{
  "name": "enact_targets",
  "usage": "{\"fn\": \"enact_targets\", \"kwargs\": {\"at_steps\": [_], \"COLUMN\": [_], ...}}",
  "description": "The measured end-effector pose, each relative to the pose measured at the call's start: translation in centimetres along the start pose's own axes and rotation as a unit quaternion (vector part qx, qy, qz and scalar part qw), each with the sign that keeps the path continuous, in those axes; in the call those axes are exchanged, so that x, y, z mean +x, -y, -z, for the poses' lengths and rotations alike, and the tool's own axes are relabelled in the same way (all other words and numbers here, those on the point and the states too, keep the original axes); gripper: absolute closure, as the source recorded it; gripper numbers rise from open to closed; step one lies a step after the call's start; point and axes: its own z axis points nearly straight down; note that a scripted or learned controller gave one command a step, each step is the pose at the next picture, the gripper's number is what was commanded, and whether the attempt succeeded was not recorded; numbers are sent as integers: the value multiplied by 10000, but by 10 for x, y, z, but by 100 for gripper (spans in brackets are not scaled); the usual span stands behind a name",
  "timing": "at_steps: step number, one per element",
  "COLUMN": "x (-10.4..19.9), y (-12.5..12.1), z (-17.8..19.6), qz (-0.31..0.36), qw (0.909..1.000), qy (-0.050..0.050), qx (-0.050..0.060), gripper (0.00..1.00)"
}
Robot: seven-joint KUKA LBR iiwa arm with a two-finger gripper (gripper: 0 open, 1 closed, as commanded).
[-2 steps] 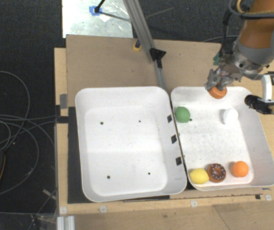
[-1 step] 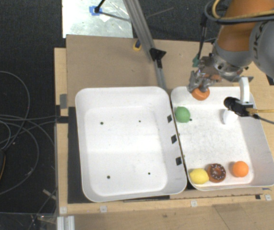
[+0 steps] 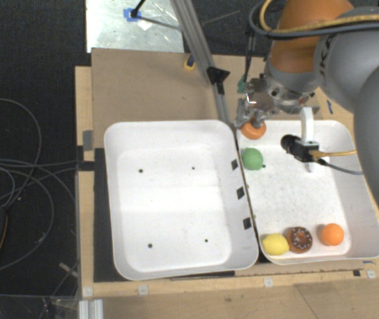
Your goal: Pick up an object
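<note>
The right bin (image 3: 358, 198) holds several small objects. A small orange object (image 3: 254, 131) lies in its far left corner. My gripper (image 3: 251, 117) is directly above that object, and its tip overlaps the object's top edge. A green ball (image 3: 251, 158) rests just in front of it, near the divider. Along the near edge sit a yellow lemon (image 3: 275, 244), a brown doughnut (image 3: 300, 239) and an orange ball (image 3: 332, 234). The grey arm with its orange band comes in from the upper right.
The left bin (image 3: 169, 198) lies beside the right one, and their rims meet near the gripper. A black and white fitting (image 3: 301, 146) with a yellow cable hangs from the wrist over the right bin. A grey pole (image 3: 196, 38) slants down to the bins' far edge.
</note>
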Motion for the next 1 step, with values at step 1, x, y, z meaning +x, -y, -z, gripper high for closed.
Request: {"fn": "enact_targets", "kwargs": {"at_steps": [1], "x": [51], "y": [2], "z": [11], "qz": [2], "qw": [10000], "qy": [0], "qx": [-11], "gripper": [100]}}
